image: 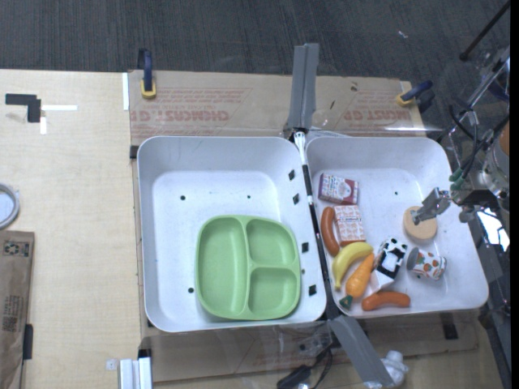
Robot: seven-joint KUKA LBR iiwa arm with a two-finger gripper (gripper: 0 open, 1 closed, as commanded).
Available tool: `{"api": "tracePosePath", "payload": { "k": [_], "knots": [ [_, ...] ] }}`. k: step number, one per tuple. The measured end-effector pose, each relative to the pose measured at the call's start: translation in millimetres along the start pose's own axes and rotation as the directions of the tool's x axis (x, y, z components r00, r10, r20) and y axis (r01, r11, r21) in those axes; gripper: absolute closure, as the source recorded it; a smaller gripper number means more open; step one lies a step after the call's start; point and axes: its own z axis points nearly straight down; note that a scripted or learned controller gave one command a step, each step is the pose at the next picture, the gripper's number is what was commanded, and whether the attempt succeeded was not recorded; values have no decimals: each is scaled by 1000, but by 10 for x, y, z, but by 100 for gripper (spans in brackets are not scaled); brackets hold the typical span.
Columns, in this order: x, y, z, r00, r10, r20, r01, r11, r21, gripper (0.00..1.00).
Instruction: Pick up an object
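Observation:
My gripper (435,204) reaches in from the right edge and hangs low over the right bin (381,156). Its tip sits just above a tan round disc (421,227), at the disc's upper right edge. Nothing shows as held. Near the disc stand a white cup with orange dots (426,264) and a black-and-white toy (392,258). Further left lie a banana (350,259), a carrot (359,276), a red sausage (328,228), an orange sausage (387,300) and two small cartons (338,188) (349,224).
The left bin (162,217) holds a green divided plate (247,267). A grey post (304,87) rises behind the wall between the bins. Clamps (146,71) (415,94) grip the cardboard behind. The arm's cables and frame (486,136) crowd the right edge.

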Motion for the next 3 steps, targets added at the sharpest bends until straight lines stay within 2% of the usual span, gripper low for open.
{"api": "tracePosePath", "payload": {
  "k": [1,2,3],
  "knots": [
    [-375,-50,1244,999,-41,4,41,999,-19,0],
    [-351,474,1462,1000,21,-2,-21,1000,-3,0],
    [573,12,1449,988,-152,1,152,988,-6,0]
  ]
}}
